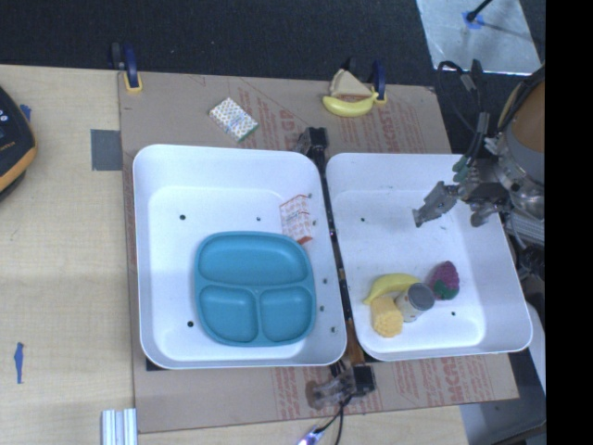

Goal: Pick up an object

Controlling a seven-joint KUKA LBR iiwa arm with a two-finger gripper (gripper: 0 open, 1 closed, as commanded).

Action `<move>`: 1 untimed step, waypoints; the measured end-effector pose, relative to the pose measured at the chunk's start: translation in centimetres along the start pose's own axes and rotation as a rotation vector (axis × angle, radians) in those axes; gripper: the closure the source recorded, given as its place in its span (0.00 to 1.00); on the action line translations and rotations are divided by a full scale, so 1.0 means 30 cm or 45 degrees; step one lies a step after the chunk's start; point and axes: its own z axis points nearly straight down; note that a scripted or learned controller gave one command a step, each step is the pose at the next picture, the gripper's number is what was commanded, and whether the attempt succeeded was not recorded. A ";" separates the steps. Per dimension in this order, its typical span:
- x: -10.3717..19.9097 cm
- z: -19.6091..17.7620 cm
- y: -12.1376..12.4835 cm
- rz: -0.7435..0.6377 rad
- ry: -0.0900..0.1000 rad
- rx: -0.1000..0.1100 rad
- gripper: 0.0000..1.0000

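Seen from above the surface (65,248), the grey arm reaches in from the right, its gripper (454,204) hanging over the far part of the right bin (371,179); the jaws stand apart with nothing between them. At the near end of that bin lies a tight cluster of objects: a yellow banana (389,286), a yellow corn cob (386,320) touching it, a small grey can (418,298) beside both, and purple grapes (446,280) just to the right. All of them sit well apart from the gripper. The left bin (162,170) holds a blue divided tray (254,287) and, against its right wall, a small red and white packet (296,218). Beyond the bins, on the brown board (278,109), rest a patterned square packet (233,118) and another banana with a sandwich piece (349,96).
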 end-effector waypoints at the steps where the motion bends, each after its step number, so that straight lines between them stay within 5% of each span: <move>1: -0.185 0.357 0.002 0.001 -0.001 0.002 0.00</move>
